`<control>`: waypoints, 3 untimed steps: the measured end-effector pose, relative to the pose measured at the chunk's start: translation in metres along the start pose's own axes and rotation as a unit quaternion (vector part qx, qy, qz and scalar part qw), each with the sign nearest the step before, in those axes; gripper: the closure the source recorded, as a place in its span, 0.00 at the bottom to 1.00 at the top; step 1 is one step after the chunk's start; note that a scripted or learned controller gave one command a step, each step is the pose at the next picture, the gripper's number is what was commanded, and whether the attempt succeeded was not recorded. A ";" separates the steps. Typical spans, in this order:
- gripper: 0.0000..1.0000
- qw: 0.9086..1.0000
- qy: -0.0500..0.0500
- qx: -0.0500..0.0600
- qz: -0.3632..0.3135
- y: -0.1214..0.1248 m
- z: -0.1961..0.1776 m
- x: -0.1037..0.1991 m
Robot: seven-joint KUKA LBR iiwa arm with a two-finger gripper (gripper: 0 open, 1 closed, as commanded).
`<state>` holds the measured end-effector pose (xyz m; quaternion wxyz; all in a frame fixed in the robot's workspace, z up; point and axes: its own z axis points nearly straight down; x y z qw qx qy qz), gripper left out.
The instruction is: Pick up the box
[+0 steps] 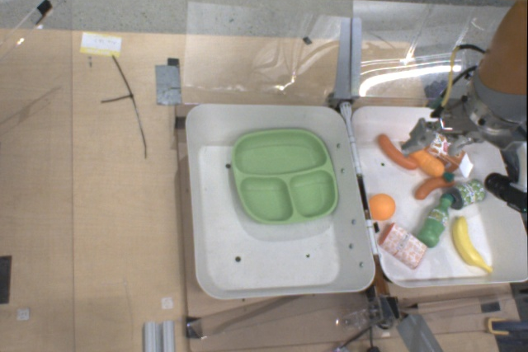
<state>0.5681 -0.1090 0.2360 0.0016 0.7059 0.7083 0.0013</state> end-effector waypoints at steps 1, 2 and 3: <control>0.00 0.998 0.000 0.002 -0.066 -0.072 0.127 -0.006; 0.00 0.996 0.000 0.000 -0.089 -0.110 0.145 -0.002; 1.00 0.996 0.000 -0.003 -0.088 -0.108 0.134 -0.003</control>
